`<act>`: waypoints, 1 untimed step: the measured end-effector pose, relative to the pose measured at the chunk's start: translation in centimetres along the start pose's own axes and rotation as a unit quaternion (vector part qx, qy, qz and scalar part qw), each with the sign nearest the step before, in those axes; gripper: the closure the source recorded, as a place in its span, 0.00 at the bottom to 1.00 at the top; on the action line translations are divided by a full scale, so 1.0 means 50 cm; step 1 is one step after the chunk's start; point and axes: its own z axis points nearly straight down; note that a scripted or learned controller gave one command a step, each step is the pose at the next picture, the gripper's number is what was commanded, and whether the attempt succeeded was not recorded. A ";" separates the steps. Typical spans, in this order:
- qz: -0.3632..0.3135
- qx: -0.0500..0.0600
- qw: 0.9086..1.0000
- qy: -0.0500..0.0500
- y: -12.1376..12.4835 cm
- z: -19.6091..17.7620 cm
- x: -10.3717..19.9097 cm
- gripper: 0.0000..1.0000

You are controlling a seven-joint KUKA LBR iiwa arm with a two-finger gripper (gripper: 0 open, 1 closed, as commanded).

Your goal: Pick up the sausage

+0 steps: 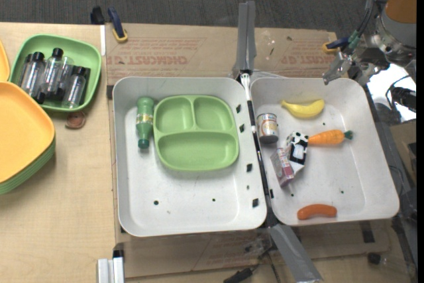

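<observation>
- Sausage (317, 211) lies flat near the front wall of the right bin (381, 162), well apart from the other contents.
- Gripper (341, 66) sits beyond that bin's far rim, well apart from the sausage; its opening cannot be told.
- Risk: the sausage is low and rounded, so an off-centre closure could roll it away.
- Risk: a descent too close to the front wall could strike the wall.
- Carrot (328, 137), further back from the sausage, is similarly coloured; mistargeting is possible.

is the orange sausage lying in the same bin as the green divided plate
No, the small orange-red sausage lies in the right white bin, while the green three-compartment plate sits in the left white bin.
</observation>
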 end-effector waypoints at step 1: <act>-0.002 0.000 1.000 -0.001 0.001 -0.017 0.000 1.00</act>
